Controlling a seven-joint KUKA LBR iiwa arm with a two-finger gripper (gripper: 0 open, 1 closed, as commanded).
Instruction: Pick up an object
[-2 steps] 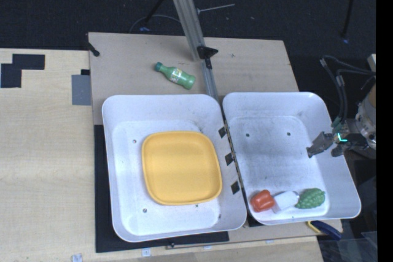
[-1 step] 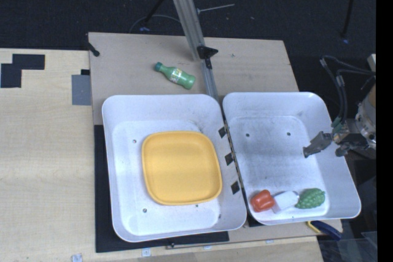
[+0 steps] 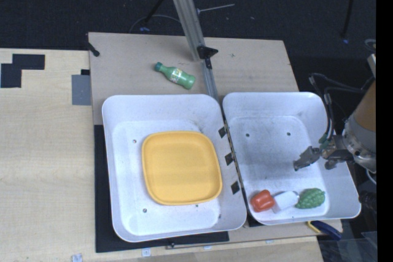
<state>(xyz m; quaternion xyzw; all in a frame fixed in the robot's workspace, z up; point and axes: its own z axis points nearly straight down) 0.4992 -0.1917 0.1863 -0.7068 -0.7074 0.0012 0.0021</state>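
Observation:
In the right bin (image 3: pixel 276 126), along its front wall, lie three small things in a row: a red and orange pepper-like piece (image 3: pixel 263 200), a white piece (image 3: pixel 286 199) and a bumpy green piece (image 3: pixel 311 198). My gripper (image 3: pixel 318 161) hovers at the bin's right side, just above and behind the green piece. Its dark fingers (image 3: pixel 304 161) stand apart with nothing between them. A square yellow plate (image 3: pixel 182 167) lies flat in the left bin (image 3: pixel 116 126).
A small green bottle (image 3: pixel 175 75) lies on its side on the bench behind the left bin. A slanted aluminium post (image 3: pixel 189 9) rises from the bench just behind where the two bins meet. Black clips (image 3: pixel 228 157) join the bins.

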